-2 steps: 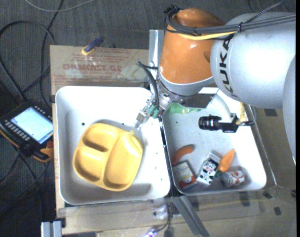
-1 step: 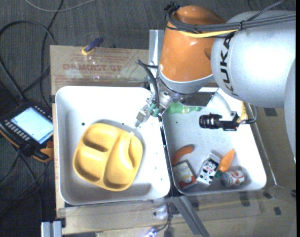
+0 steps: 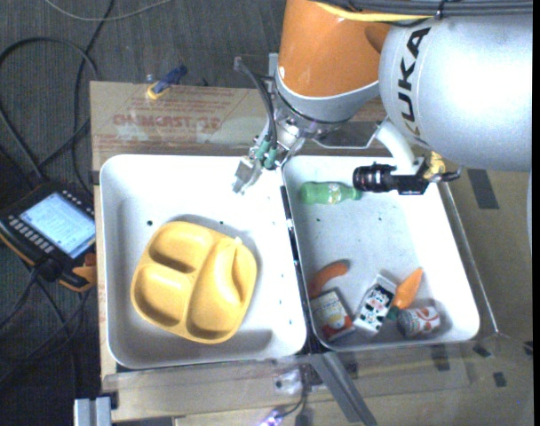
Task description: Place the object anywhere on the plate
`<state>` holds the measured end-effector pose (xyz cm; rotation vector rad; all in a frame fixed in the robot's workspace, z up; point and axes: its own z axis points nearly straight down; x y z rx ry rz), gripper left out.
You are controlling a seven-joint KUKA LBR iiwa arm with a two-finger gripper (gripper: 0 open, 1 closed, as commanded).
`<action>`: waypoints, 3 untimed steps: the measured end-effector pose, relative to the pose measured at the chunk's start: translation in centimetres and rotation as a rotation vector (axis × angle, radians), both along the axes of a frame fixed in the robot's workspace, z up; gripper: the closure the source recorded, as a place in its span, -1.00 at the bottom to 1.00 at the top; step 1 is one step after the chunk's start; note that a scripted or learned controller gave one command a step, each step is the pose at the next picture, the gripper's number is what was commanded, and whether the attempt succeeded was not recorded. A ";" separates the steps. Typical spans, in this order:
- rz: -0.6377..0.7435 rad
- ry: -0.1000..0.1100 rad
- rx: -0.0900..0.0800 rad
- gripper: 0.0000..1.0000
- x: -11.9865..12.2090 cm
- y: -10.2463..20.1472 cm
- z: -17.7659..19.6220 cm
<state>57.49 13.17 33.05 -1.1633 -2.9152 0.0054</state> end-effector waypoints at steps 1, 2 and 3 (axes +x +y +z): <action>0.220 0.004 0.002 1.00 -4.8 2.8 -14.2; 0.383 -0.001 0.000 1.00 5.8 8.7 -5.4; 0.672 0.000 0.000 1.00 7.7 10.2 10.1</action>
